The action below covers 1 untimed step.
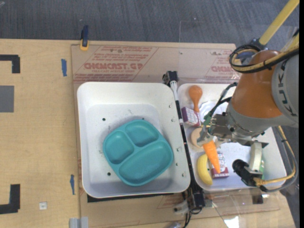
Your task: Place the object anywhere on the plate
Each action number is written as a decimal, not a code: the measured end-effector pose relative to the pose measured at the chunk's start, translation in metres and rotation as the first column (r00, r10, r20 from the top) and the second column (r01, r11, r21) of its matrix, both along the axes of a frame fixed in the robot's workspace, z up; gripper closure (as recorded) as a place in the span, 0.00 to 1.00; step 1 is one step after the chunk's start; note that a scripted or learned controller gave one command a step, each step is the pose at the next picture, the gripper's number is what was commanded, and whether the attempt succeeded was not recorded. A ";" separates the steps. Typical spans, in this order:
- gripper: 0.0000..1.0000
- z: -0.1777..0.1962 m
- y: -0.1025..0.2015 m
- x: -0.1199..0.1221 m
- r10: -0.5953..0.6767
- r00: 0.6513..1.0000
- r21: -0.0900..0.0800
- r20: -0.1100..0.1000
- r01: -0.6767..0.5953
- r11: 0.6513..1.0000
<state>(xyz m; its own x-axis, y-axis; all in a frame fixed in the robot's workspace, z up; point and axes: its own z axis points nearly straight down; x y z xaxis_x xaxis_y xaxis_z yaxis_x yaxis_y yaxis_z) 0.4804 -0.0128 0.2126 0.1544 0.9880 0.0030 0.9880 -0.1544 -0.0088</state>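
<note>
teal plate [137,152], orange carrot [212,156], yellow banana [204,170]

Even overhead light falls on the table [38,127], bright and without harsh contrast.

The white left bin [90,127] reads slightly washed out, with a soft grey shadow pooled on its floor around the teal plate [137,152]. The plate's compartments carry a faint sheen, no hard glare. The orange band [254,91] of the arm glows, saturated, and the arm dims part of the right bin [278,148] beneath it. Focus is moderate throughout; fine print on the cardboard [114,61] is soft, and small items in the right bin blur together.
</note>
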 end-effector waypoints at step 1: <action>1.00 0.031 0.067 0.031 -0.141 0.990 -0.003 0.005 0.141 0.990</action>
